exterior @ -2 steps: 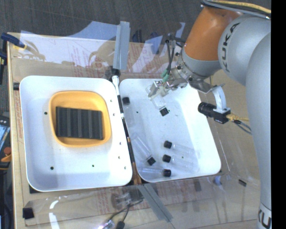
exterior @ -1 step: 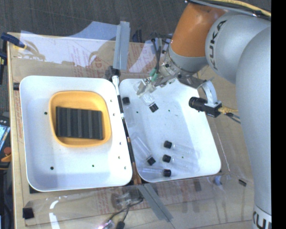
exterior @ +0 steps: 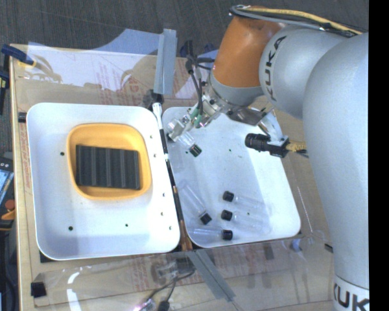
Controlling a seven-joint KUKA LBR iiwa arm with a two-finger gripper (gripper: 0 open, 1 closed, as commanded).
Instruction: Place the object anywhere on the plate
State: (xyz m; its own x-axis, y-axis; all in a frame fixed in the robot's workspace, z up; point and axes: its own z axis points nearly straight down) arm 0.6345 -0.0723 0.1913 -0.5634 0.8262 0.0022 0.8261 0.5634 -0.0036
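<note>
Gripper [exterior: 181,129] down low at the near-left corner of the right white bin [exterior: 272,173], and it looks clamped on a clear plastic tube with a black cap [exterior: 189,142], cap end poking out below the fingers. More capped clear tubes [exterior: 236,209] lie loose near that bin's lower edge. Over in the left white bin [exterior: 45,173] sits the yellow plate [exterior: 84,135] with its dark ridged insert, well apart — so a lift and carry leftward is the next job, I'd say.

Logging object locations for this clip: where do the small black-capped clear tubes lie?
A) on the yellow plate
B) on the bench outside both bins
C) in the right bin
C: the black-capped tubes lie in the right bin, while the yellow plate sits in the left bin.
</note>
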